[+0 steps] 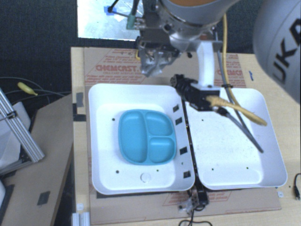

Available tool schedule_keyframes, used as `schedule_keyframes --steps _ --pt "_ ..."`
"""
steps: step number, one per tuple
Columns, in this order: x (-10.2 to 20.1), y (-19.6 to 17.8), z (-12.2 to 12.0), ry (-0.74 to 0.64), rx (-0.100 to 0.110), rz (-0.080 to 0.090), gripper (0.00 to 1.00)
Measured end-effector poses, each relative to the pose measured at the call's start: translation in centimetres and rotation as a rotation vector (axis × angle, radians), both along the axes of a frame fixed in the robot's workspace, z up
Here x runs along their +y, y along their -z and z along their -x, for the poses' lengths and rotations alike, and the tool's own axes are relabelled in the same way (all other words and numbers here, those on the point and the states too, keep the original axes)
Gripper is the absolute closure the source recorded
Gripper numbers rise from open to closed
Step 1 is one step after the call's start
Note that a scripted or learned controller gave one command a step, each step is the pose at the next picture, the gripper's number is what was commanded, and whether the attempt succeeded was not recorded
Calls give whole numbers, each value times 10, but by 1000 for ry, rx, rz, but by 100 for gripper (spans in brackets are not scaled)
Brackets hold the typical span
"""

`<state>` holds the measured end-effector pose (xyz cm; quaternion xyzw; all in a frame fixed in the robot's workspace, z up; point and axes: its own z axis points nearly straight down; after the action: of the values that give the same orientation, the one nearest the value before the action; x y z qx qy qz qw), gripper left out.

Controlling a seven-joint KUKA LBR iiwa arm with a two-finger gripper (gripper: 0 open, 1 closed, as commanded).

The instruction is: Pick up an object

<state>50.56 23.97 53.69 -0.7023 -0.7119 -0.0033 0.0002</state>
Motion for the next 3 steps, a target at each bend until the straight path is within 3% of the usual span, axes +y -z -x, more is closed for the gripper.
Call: schedule_keyframes --steps 1,2,3 --pt "-12 9 17 8 5 4 100" --pt "-79 8 -34 20 1 6 100" --pt "-56 18 22 7 5 4 100"
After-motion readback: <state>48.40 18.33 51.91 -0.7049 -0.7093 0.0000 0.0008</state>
